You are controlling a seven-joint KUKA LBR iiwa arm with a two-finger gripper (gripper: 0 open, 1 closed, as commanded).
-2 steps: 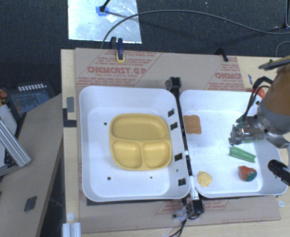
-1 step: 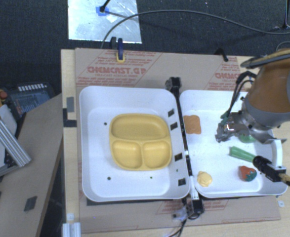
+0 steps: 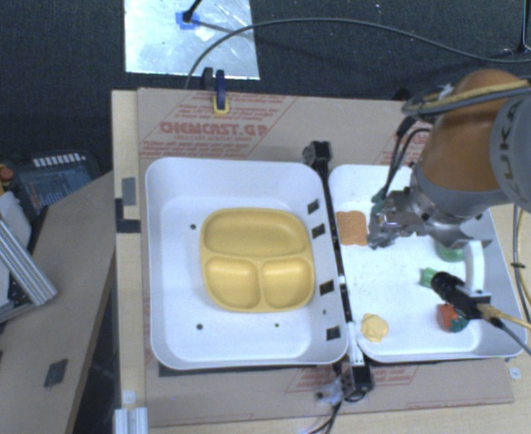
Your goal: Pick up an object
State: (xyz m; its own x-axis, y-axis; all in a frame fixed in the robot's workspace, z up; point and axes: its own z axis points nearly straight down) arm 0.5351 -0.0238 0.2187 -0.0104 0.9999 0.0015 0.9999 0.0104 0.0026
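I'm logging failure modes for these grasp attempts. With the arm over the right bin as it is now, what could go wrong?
The gripper hangs close to the orange-brown flat piece, which lies by the right bin's left wall; a descent there might hit the wall or only push the piece. It looks flat, so the grasp may slip. The arm also hides part of the bin, so things beneath it may get knocked.

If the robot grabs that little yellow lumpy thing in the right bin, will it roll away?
The small yellow lumpy object looks squat and uneven, so it would probably wobble rather than roll far. It seems small, likely light, and could slip from the gripper.
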